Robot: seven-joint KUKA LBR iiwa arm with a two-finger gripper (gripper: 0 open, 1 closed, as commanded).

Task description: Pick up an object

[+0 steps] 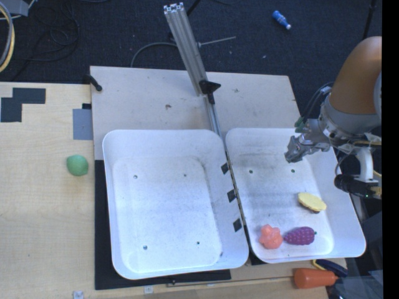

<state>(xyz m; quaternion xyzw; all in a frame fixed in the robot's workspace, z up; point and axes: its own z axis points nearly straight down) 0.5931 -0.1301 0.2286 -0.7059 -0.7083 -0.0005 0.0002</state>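
My end effector (296,152) hung over the right bin (274,167) (finger state unclear, nothing visibly held), arm reaching from the right.

The grey arm (349,114) enters from three o'clock, its orange band (358,73) bulking large toward two o'clock; the wrist bends down and toward nine o'clock; the gripper (294,154) hangs at its tip, pointing toward seven o'clock, nothing visible between its dark fingers.
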